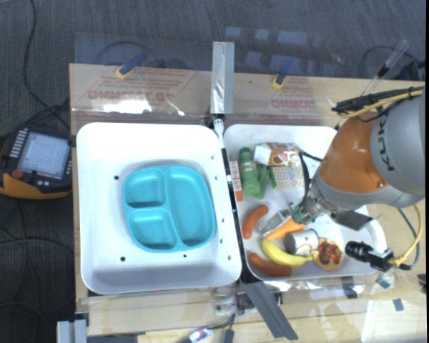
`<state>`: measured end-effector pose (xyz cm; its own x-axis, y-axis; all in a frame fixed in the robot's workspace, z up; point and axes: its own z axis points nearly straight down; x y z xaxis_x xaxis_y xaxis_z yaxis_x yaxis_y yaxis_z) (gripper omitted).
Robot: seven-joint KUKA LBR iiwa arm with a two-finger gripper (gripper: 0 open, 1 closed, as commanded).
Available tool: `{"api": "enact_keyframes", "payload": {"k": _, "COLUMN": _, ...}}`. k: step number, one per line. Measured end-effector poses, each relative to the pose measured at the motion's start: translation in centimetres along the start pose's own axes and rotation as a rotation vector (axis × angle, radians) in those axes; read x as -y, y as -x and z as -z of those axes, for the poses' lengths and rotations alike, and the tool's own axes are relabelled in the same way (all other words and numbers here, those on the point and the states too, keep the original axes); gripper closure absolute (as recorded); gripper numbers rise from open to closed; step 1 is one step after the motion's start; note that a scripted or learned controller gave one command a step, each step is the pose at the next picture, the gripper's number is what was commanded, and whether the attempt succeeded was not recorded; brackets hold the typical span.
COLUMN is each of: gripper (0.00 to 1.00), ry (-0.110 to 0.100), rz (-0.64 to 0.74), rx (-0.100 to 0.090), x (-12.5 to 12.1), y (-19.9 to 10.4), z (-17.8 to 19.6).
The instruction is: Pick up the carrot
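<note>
I see the two-finger gripper [298, 216] low in the right-hand shallow white plastic bin [365, 224], right at the stubby orange carrot [286, 228], but the arm's bulk hides the tips, so I cannot tell whether it is apart, together or clamped. The carrot lies on the bin floor among the clutter, just above the curved yellow banana [280, 253] and right of an orange-red sausage [254, 220]. I judge the approach done; the grasp and lift remain. Its long axis runs lower-left to upper-right, the near end toward the gripper. The left bin [100, 156] holds a turquoise divided tray [169, 206].
</note>
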<state>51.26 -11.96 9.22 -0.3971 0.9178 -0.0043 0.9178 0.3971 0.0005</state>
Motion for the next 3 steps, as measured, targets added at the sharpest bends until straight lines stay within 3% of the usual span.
{"api": "enact_keyframes", "payload": {"k": 1, "gripper": 0.0, "ry": -0.001, "rz": 0.257, "rx": -0.004, "x": 2.9, "y": -0.4, "z": 7.0}}
{"api": "enact_keyframes", "payload": {"k": 2, "gripper": 0.0, "ry": 0.0, "rz": 0.451, "rx": -0.005, "x": -2.1, "y": -1.4, "z": 3.0}}
{"api": "enact_keyframes", "payload": {"k": 3, "gripper": 0.0, "ry": 0.01, "rz": 0.446, "rx": 0.003, "x": -8.7, "y": 1.9, "z": -0.2}}
